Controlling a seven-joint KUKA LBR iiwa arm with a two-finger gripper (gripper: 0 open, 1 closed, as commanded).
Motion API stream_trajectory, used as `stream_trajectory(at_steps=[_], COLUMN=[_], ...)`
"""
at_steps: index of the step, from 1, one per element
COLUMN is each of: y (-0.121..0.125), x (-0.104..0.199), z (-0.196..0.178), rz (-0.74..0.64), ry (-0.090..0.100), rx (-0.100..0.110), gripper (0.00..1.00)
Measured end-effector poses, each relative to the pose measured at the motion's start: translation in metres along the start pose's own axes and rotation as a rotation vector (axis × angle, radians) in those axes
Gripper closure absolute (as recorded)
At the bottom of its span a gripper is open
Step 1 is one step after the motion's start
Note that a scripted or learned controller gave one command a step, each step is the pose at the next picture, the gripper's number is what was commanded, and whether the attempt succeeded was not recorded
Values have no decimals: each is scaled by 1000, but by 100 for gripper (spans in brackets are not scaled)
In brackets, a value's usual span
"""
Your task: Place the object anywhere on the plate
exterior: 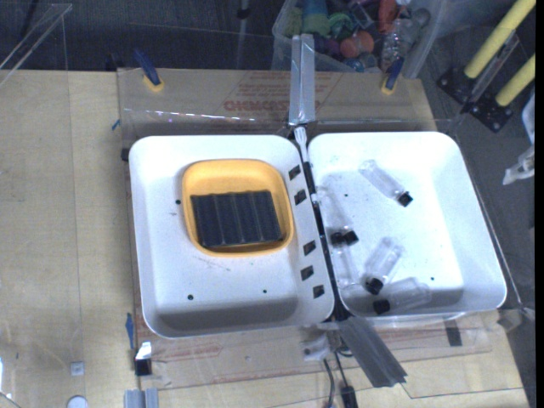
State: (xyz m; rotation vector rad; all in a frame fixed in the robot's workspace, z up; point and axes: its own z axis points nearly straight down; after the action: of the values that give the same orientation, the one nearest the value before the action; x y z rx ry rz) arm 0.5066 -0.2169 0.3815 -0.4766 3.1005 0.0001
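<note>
A yellow-orange plate [231,172] with rounded corners sits in the middle of the left white bin [157,253]. A dark grey, ridged rectangular object [236,218] lies flat on the plate, covering most of its inside toward the front rim. In the right white bin [463,228] lie several clear plastic vials with black caps: one at the back [384,183], one near the middle [382,260], one along the front wall [406,294], and one by the divider [337,232].
A strip with black clips [306,219] runs between the two bins. Behind them stand a clear tub of colourful toys [357,11] and yellow foam tubes [510,24]. A clear sheet with blue clamps [151,76] lies at the back.
</note>
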Motion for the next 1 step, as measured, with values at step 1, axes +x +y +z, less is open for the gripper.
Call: stream_trajectory(at_steps=[1], y=[-10], x=[-11], z=[-50], rz=[-347], ry=[-4], rx=[4], gripper=[0])
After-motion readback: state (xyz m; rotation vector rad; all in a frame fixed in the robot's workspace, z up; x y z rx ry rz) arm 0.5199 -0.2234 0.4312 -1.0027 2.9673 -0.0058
